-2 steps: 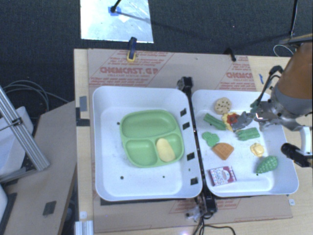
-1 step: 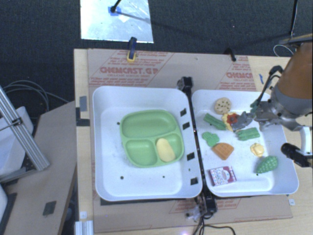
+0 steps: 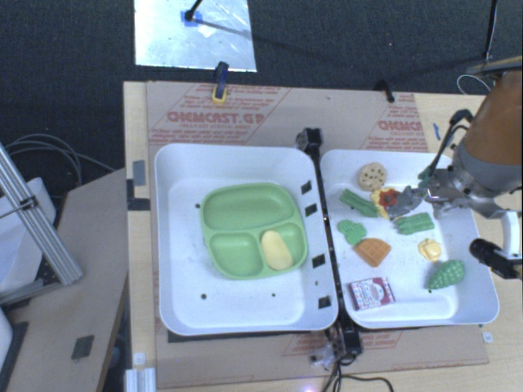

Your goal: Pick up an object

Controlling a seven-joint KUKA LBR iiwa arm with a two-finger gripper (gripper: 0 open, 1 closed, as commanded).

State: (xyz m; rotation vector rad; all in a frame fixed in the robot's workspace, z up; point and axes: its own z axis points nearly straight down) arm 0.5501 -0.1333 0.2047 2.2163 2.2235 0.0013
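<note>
A cardboard-covered bench [image 3: 245, 113] on dark carpet carries two white bins: the left bin [image 3: 176, 243] holds a green divided tray [image 3: 237, 211] with a yellow toy [image 3: 278, 250] in its lower right compartment. In the right bin [image 3: 470, 305], the gripper [image 3: 406, 204] hangs low over a red and yellow toy [image 3: 384, 196]; whether it grips cannot be told. Around that toy lie a cookie [image 3: 372, 175] above, a green bean pod [image 3: 358, 202] to its left, and an orange waffle [image 3: 373, 251] and red packet [image 3: 371, 292] below.
</note>
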